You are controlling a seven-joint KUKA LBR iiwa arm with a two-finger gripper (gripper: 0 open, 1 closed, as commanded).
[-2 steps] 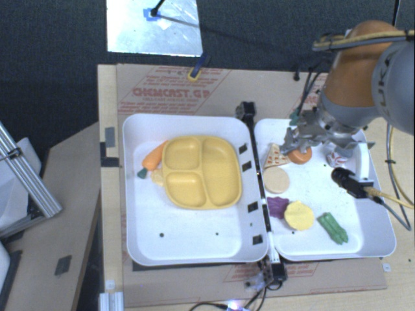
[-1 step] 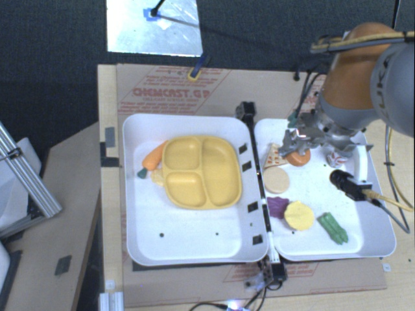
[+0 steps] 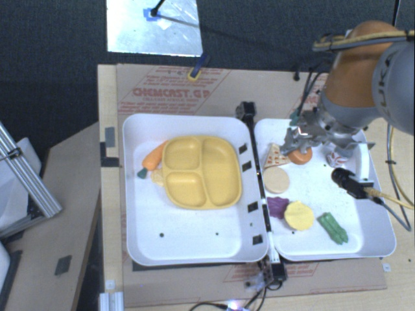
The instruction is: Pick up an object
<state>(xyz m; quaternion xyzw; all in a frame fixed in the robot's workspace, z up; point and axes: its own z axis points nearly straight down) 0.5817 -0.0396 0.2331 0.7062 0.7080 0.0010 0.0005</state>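
Standing at the bench, I observe the gripper [image 3: 297, 140] low over the far inner part of the right bin [image 3: 379, 241], directly above an orange round piece [image 3: 301, 156]. From this angle I cannot tell whether the pincer is open or closed, and nothing is visibly held in it.

Findings:
- The orange round piece is, in my judgement, the intended pick. It lies on the bin floor beneath the tool, with a tan speckled wedge [image 3: 274, 155] just beside it towards the divider.
- A pale disc [image 3: 277, 180] lies near the wedge. A purple piece [image 3: 278, 206], a yellow lump [image 3: 299, 216] and a green pod [image 3: 332, 227] lie well apart from the tool, towards the near edge.
- The left bin [image 3: 194, 245] holds a yellow divided tray [image 3: 198, 172] with a carrot [image 3: 154, 155] against its left side.

Recommendations: centre the tool squarely on the orange piece before closing, so the wedge is not caught or nudged. Descend fully to the floor, since the piece looks low and rounded and may slip out. Lift straight up and confirm the hold.
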